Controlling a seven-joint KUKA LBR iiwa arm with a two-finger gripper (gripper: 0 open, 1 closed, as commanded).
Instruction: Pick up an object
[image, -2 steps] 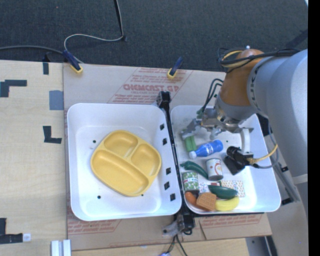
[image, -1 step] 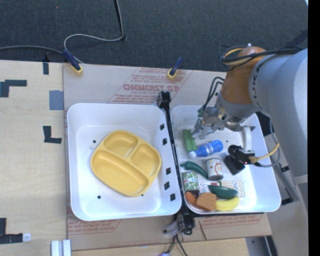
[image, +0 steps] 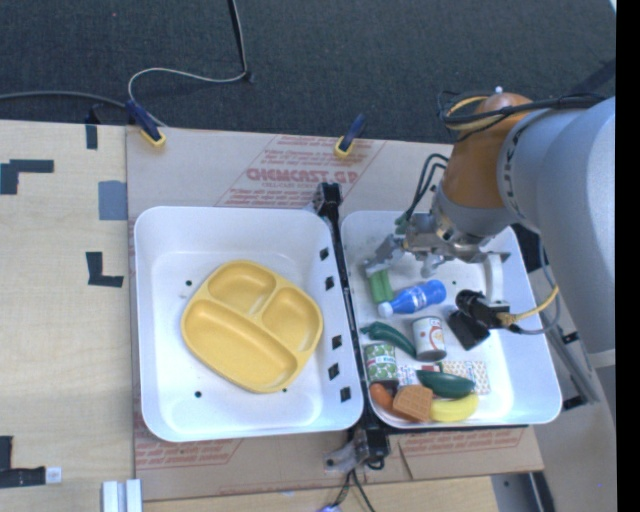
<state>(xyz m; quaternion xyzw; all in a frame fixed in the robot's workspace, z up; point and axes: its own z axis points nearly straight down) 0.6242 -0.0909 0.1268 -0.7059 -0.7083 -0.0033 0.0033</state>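
Gripper low over cluttered right bin

Toys crowd the near edge of the right white bin (image: 520, 395): yellow plastic banana (image: 452, 408), brown bread slice (image: 411, 402), green-labelled can (image: 381, 360). Mid-bin lies a blue plastic bottle (image: 414, 297). Beyond it, the grey two-finger gripper (image: 392, 256) hangs at the far edge; its opening I cannot tell.

The arm (image: 520, 170) hides the right bin's (image: 530, 400) far corner, perhaps covering objects.

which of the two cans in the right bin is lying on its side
The silver-ended can, beside the blue bottle; its round end faces up-right. The green-labelled can stands upright.
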